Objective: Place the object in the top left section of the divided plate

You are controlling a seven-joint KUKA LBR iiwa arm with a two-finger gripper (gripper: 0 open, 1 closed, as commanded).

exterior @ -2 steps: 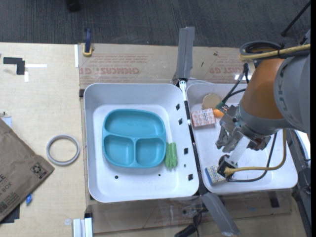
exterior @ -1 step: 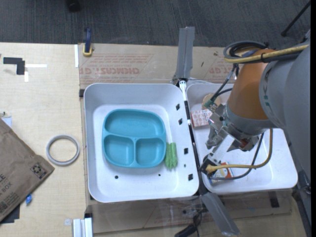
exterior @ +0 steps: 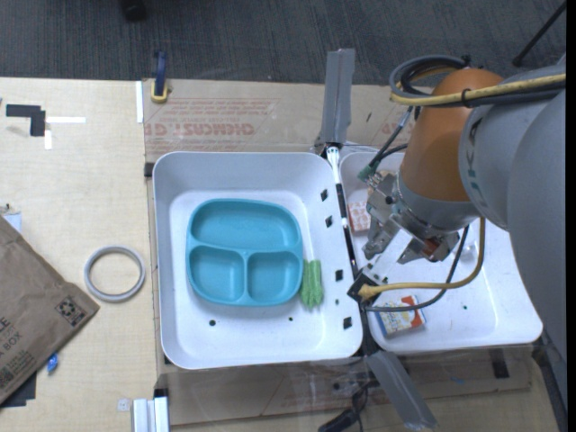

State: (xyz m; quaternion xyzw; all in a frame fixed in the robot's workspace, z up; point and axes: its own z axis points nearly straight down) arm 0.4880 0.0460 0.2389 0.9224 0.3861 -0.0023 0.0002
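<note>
Jaws (exterior: 382, 250) half hidden under the arm (exterior: 468, 151), over right bin (exterior: 504, 322)

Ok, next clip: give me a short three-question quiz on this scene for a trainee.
1. True or false: the blue plate lies in the left bin.
2. What lies just beside the plate's right edge? A) a green object B) a red cup C) a spoon
3. Over which bin does the arm hang?

Key:
1. True.
2. A: the green object lies on the bin floor beside the plate, not in any section.
3. The right bin, where a small carton also lies.
</note>
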